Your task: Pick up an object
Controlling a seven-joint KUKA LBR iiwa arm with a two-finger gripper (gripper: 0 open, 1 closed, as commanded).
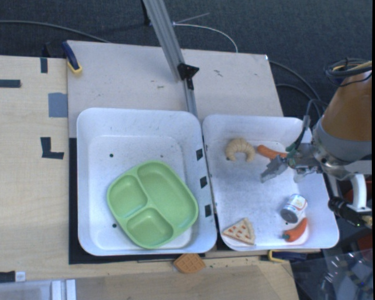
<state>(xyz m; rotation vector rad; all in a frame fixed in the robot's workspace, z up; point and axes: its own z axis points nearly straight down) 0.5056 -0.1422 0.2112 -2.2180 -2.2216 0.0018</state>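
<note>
— Approach step, by the look of it: hand (pixel 274 167) hanging low inside the right bin (pixel 250 186), reaching in from the right, fingers splayed partway open and gripping nothing.

— Aiming at what, though?

— Judging by position, at the orange carrot (pixel 270 150), lying just above the fingertips, touching or nearly touching the tan croissant (pixel 240 149) on its left. Hard telling whether the fingertips are touching the carrot or merely hovering beside it.

— Other candidates lying nearby?

— Sitting lower in the same bin: a small silver can (pixel 293 207), a red pepper-like piece (pixel 296 231) just beneath it, and a sandwich wedge (pixel 239 232) near the front wall. All well apart from the fingers. Resting in the left bin (pixel 90 167): a green divided plate (pixel 152 203). Lying out on the desk (pixel 25 136) by the front edge of the bins: a small waffle-like cookie (pixel 189 264).

— Calling for what next?

— Likely shifting slightly up the bin to straddle the carrot across its narrow width, lowering until the tips are flanking it, then closing and lifting straight. Worth watching: the croissant crowding one end, risking a nudge or a double pinch.

— And progress overall?

— Early yet; nothing lifted, everything lying flat on the bin floor.
</note>
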